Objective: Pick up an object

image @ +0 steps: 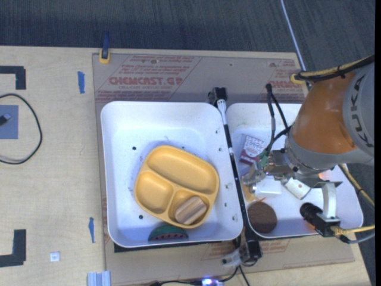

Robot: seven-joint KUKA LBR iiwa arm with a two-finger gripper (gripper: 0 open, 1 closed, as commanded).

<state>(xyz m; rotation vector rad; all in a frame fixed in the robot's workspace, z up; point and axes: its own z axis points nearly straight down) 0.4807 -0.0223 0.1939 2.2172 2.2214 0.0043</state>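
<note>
The tool (262, 173) hangs low in the right bin (355, 210), grip unreadable (fingers hidden); the brown round object (262, 216) lies just below it.

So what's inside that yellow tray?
The yellow tray has three compartments. The small one nearest the camera on the right holds a tan, bread-like piece; the other two look bare. A watermelon slice peeks from beneath its front edge, mostly hidden.

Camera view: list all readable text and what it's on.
"CHEMCAST GP", red print on the brown board under the bins.
"KU", partial black letters on the arm; the rest is cut off.
Smaller red lines on the board: too blurred to read.
White packet in the right bin: print too small to read.
</note>
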